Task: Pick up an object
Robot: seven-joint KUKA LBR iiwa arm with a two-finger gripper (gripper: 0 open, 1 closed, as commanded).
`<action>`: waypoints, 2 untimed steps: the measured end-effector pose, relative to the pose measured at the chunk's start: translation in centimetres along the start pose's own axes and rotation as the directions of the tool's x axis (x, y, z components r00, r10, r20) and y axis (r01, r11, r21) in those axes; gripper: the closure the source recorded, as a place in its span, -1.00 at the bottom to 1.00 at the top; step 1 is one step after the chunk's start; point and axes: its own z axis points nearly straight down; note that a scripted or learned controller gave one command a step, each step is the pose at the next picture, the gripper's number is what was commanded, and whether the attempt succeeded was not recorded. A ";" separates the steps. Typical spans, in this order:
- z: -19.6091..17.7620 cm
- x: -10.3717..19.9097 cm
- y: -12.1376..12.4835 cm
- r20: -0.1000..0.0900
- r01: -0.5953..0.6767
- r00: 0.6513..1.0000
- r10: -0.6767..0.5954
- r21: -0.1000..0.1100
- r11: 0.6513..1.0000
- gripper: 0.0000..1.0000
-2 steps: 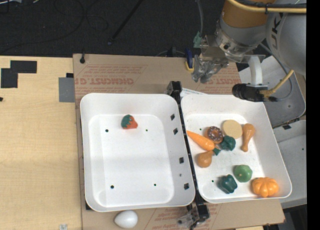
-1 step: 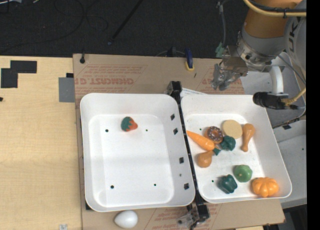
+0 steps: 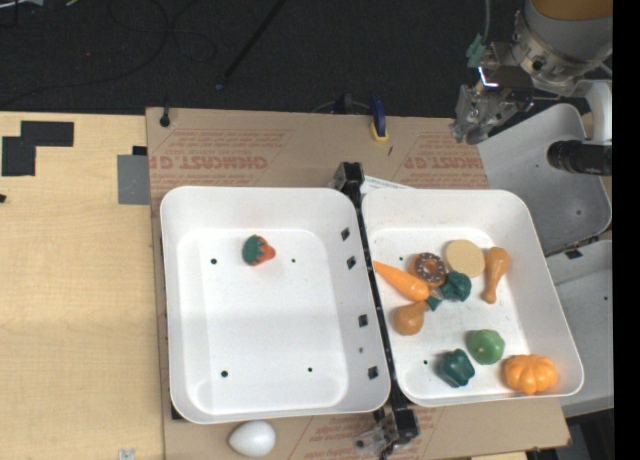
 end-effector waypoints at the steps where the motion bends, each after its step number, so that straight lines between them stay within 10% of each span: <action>1: -8.1 -1.5 0.0 0.000 -0.002 1.000 0.002 -0.001 1.000 1.00; 2: -13.9 -2.9 0.0 0.000 -0.002 1.000 0.002 0.003 1.000 1.00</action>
